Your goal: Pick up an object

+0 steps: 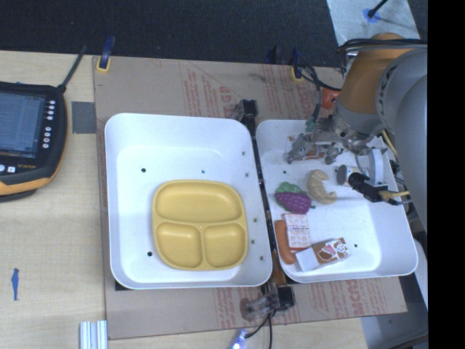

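Camera view: gripper (305, 150) low over the right bin (378, 257), grip unclear; nearby lies a curved tan croissant (320, 185).

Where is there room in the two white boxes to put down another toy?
The left bin has a bare white strip around the yellow tray, widest along its far side. In the right bin, the floor right of the small box is bare. It is crowded on that bin's left, where the grapes, croissant and carrot lie, and at its far end, under the gripper.
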Motion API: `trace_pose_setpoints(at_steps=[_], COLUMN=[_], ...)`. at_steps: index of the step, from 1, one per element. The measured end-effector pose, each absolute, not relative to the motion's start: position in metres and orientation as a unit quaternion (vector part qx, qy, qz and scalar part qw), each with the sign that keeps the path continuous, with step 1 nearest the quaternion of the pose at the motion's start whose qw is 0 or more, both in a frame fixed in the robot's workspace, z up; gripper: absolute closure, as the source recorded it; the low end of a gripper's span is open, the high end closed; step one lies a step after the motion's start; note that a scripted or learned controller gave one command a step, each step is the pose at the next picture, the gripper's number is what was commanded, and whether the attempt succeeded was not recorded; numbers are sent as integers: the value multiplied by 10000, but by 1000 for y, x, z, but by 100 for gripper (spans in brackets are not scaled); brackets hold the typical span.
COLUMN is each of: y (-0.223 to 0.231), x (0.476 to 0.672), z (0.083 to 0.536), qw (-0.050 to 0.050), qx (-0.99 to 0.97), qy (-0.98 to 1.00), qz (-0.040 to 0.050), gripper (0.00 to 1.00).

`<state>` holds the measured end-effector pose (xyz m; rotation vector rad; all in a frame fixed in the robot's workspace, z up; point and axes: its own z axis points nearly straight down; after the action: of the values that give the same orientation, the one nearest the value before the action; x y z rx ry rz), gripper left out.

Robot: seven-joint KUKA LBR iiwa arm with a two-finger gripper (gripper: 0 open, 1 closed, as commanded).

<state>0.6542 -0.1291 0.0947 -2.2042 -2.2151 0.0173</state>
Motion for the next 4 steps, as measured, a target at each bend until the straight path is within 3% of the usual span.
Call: trace_pose_setpoints(at_steps=[2,3,4], y=[-178,-207,-208], x=[653,651,651], z=[92,87,87], qw=[108,191,179], qx=[-7054,-7050,-7042], qy=[-7087,-7089,-7098], qz=[46,62,69], gripper=[0,0,0])
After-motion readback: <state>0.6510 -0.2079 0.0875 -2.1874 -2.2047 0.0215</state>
